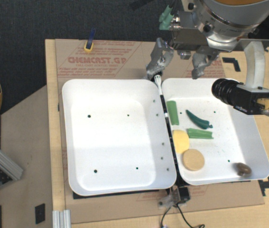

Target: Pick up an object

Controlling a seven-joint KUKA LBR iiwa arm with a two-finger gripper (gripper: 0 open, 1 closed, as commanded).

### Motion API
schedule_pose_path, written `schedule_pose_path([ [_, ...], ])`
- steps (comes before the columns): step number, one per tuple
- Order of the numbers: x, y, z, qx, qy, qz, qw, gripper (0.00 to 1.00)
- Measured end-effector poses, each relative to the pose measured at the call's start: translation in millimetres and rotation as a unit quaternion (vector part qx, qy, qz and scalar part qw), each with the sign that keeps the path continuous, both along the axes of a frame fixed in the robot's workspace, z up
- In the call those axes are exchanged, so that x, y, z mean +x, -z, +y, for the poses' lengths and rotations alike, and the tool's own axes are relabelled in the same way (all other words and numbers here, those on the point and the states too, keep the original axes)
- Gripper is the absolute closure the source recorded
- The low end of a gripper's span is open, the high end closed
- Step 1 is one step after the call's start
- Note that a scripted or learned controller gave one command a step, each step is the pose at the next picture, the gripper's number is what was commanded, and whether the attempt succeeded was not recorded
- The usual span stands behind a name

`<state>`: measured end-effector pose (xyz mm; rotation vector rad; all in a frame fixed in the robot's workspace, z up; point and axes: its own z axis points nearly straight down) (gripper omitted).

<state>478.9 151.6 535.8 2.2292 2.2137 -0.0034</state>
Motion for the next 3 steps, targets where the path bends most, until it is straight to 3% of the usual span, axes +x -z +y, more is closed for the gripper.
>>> schedule_pose_path([
  [1, 1, -10, 5, 0.0008, -0.004, -0.001, 1.0, 1.0],
  [2, -1, 2, 77, 0.0009, -0.008, 0.001, 1.0, 1.0],
  [3, 0, 1, 72, 0.0008, -0.004, 0.0, 1.0, 0.0],
])
